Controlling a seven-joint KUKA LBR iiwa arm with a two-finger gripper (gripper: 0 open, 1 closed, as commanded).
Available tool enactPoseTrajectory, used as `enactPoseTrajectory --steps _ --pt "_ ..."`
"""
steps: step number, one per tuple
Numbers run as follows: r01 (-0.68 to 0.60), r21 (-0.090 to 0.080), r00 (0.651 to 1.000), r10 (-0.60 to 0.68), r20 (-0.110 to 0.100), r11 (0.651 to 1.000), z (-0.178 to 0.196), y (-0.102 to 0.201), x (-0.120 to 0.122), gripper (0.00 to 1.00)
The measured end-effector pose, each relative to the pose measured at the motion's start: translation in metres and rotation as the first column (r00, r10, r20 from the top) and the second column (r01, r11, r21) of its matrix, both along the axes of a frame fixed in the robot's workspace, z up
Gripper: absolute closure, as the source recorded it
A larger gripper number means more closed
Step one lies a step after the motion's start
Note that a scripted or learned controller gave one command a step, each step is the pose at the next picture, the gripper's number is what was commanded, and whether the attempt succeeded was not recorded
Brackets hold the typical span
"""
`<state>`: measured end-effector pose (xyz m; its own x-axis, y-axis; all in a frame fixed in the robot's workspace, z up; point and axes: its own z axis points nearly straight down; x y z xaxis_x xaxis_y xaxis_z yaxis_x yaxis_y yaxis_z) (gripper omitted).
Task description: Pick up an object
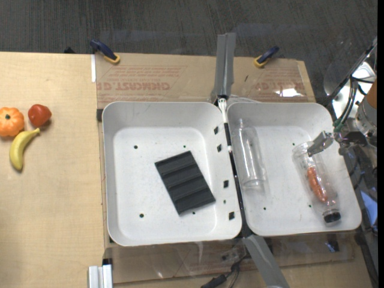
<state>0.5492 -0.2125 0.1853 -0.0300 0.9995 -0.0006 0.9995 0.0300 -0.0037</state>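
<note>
- The gripper (321, 144) sits at the right bin's (282, 114) right edge, right over the top end of a clear plastic bottle with orange stuff inside (318, 182).
- That bottle lies along the bin's right side, black cap toward the front.
- Can't tell how its fingers are set, tbh.
- A clear empty tube-like container (250, 159) lies near the bin's left wall.
- The left bin (120, 161) has a black ribbed block (185, 182) lying at a slant.
</note>
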Motion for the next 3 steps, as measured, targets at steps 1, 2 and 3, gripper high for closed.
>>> enactPoseTrajectory --steps 1,2,3 --pt "-0.073 0.001 0.997 0.073 0.002 0.997 -0.094 0.011 -0.017 0.0" --pt "-0.07 0.001 0.998 0.07 0.003 0.998 -0.084 0.01 -0.017 1.0" --pt "0.008 0.0 1.0 -0.008 0.003 1.0 0.007 0.125 0.009 1.0"
